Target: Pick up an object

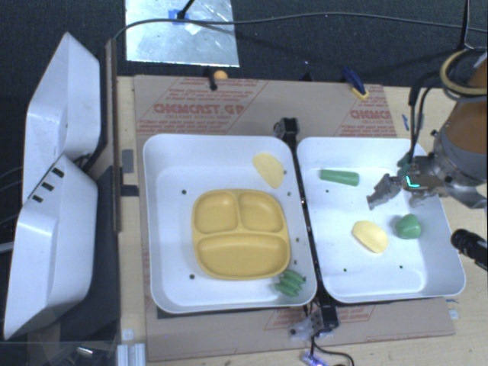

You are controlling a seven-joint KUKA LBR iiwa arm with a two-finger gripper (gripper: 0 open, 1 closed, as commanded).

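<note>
1. Nearest the camera, in the left bin point(164, 227), a small green ridged piece point(290, 283) lay at the front right corner, just beside the yellow divided plate point(241, 232) that filled the bin's middle.
2. In the right bin point(381, 280), where I was working, a yellow lemon-shaped piece point(370, 236) lay near the middle, and a small green rounded piece point(409, 226) sat just to its right, apart from it.
3. My jaws point(385, 191) hung over that bin from the right, above and a little behind both pieces. I could not tell from this slant whether they were spread or pressed together; nothing showed between them, so I claimed no hold.
4. Further back in my bin a green cylinder point(338, 177) lay on its side near the far wall, just left of my jaws.
5. Across the divider, a pale yellow oval piece point(268, 169) rested in the far right corner of the left bin.
6. Beyond the bins lay the cardboard-covered tabletop point(229, 105).
7. I judged the step to be the approach, with the pick not yet made. The next move called for settling on one piece, most likely the cylinder or the green rounded one, centring over it, and descending squarely before closing.
</note>
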